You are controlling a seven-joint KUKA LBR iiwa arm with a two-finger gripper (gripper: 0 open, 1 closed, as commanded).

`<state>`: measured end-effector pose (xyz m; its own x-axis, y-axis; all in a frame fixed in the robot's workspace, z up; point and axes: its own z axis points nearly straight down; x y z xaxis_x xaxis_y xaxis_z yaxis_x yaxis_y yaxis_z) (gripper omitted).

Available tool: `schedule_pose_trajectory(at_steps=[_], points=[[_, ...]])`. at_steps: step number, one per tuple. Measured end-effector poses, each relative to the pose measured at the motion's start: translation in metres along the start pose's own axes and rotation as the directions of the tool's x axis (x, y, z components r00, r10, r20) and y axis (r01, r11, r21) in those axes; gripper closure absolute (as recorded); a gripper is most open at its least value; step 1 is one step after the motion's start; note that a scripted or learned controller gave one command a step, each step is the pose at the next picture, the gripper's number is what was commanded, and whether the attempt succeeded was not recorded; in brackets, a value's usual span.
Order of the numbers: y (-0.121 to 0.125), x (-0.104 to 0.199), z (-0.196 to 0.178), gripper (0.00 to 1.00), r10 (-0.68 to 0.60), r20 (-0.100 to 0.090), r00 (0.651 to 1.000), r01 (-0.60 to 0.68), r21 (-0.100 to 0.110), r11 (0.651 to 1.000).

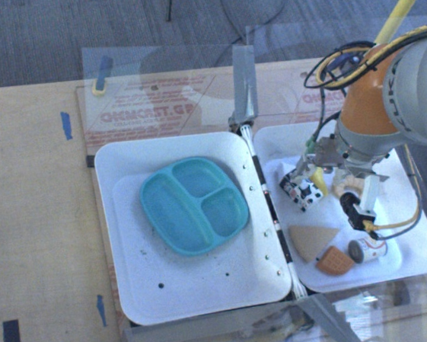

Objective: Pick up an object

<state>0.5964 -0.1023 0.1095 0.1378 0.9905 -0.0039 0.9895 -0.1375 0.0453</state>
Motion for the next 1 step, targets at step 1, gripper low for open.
schedule_pose_trajectory(at_steps=[1], points=[[0.0091, 0.0026, 0.0005, 0.00, -0.042, -0.001, 0.999, 0.042, 0.001, 0.999]])
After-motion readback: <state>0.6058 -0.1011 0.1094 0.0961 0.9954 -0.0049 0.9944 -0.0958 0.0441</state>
